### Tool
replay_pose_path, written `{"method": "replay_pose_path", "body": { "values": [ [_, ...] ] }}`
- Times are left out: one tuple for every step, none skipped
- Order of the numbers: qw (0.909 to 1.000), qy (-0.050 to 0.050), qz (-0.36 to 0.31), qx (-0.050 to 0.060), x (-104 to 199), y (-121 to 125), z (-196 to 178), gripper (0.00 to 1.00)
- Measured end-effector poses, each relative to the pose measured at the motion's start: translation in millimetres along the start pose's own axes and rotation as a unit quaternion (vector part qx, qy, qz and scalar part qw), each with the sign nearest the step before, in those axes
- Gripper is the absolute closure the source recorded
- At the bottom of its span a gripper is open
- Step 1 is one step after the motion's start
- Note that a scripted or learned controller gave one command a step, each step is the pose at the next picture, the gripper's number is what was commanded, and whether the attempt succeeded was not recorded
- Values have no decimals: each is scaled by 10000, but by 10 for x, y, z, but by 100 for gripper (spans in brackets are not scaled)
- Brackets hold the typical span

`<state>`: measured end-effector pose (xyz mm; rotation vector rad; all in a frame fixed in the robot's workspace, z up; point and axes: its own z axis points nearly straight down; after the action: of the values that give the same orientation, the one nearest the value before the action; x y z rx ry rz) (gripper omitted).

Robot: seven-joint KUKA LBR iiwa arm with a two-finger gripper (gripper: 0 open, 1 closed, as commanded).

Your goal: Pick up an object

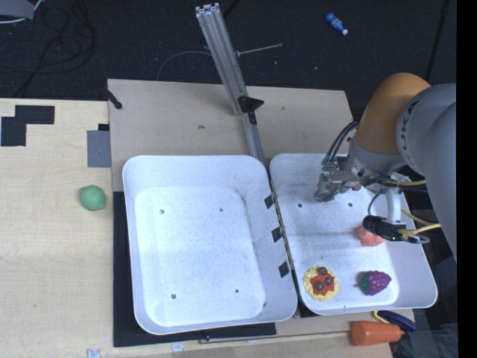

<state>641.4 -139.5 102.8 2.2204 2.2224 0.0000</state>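
My gripper (326, 191) hangs low over the upper middle of the right bin (328, 237), with bare white floor beneath it and no object at its tip. A small yellow pizza toy (321, 283) with red dots lies at the bin's front. A purple bunch of grapes (376, 281) sits just to its right. A salmon-coloured piece (367, 236) rests near the bin's right side, partly behind a black and yellow cable clip. All three lie well in front of or to the right of the gripper.
The left bin (197, 245) adjoins the right one, joined by black clips. A green ball (93, 198) lies on the wooden bench at far left. An orange carrot-like toy (375, 333) sits outside the right bin's front edge. A metal rail (227, 58) slants behind the bins.
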Motion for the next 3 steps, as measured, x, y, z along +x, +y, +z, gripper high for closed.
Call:
{"method": "replay_pose_path", "body": {
  "values": [
    [10000,-4,7,-23,2,-84,-566,100],
    [10000,-3,9,-22,-20,-90,-1194,100],
    [10000,0,3,1,-21,-90,-1215,100]
  ]
}}
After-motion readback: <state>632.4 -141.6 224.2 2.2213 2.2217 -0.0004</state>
